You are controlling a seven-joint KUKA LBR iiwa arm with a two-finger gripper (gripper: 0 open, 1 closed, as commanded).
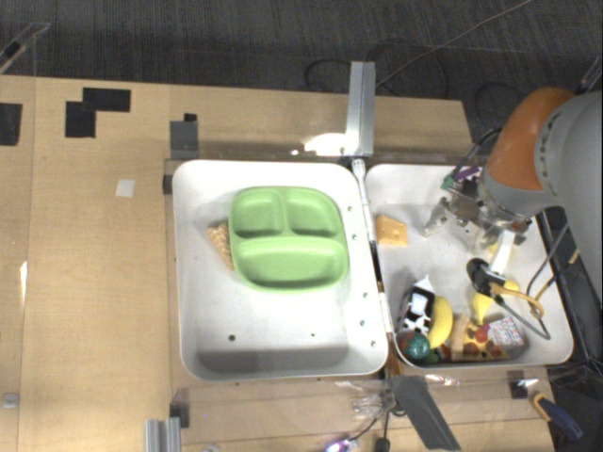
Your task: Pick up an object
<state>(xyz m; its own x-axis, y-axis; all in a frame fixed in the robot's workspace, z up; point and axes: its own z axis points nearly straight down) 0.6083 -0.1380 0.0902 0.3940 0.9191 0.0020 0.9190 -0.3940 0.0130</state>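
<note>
My gripper [452,226] hangs over the upper part of the right bin [415,188], its fingers spread open with nothing between them. A tan-orange block [391,231] lies to its left, close to the bin's left wall. Nearer the front lie a yellow banana [441,323], a black-and-white object [417,307] and a dark green ball [415,347]. Several small colourful items [482,339] are piled in the front right corner. All of these are apart from the gripper.
The left bin [203,290] holds a green divided plate [286,236], and a brown speckled thing [220,241] pokes out from under its left edge. A metal post [362,102] stands at the back between the bins. The arm's grey body with its orange band [528,144] covers the right bin's far right corner.
</note>
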